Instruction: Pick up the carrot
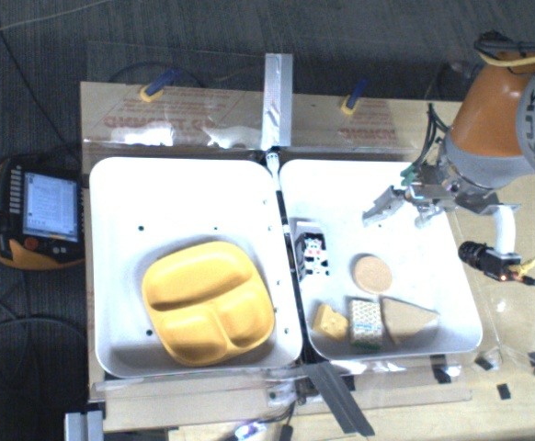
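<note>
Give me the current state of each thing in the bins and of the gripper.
gripper: open, holding nothing, above the right bin.
yellow tray: flat in the left bin.
round cracker: flat.
cheese wedge: lying flat.
small box: lying down.
yellow chunk: resting by the divider.

Left bin: holds a compartment tray, lying toward the near edge, right of centre.
Right bin: side by side with the left bin, touching along the middle divider.
Small card: in the right bin, just beside the divider.
Round disc: in the right bin, right of the card, near the middle.
Near edge of right bin: chunk at left, patterned block just beside it, wedge at right, touching the block.
Gripper: over the far right part of the right bin, behind the disc.
Handheld screen: left of the bench, beside the left bin.
</note>
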Motion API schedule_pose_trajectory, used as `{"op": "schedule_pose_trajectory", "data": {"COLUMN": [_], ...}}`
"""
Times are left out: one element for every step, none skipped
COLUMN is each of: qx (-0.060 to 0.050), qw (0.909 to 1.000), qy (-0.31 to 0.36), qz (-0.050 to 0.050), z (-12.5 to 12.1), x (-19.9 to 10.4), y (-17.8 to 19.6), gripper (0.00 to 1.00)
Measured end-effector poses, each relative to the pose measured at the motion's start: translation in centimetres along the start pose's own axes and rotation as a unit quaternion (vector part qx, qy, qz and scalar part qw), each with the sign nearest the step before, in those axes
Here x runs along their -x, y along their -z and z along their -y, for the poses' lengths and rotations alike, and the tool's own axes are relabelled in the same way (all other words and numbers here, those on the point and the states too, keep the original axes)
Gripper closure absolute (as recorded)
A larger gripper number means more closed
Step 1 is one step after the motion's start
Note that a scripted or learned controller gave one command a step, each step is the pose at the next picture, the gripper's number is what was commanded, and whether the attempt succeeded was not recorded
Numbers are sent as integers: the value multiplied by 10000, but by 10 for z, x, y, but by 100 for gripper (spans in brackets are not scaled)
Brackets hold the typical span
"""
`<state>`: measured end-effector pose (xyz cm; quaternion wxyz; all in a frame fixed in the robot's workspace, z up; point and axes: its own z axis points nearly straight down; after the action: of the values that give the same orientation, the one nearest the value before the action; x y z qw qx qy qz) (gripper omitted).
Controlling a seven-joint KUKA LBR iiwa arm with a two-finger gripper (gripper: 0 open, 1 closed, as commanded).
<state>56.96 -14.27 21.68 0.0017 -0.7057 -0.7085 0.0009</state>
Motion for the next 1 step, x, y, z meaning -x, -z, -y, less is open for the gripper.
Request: {"op": "schedule_pose_trajectory", "data": {"qx": [-3], "qw": [9978], "qy": [660], "qz": [1], "z": [-10], "x": [-37], "y": [-61], "gripper": [0]}}
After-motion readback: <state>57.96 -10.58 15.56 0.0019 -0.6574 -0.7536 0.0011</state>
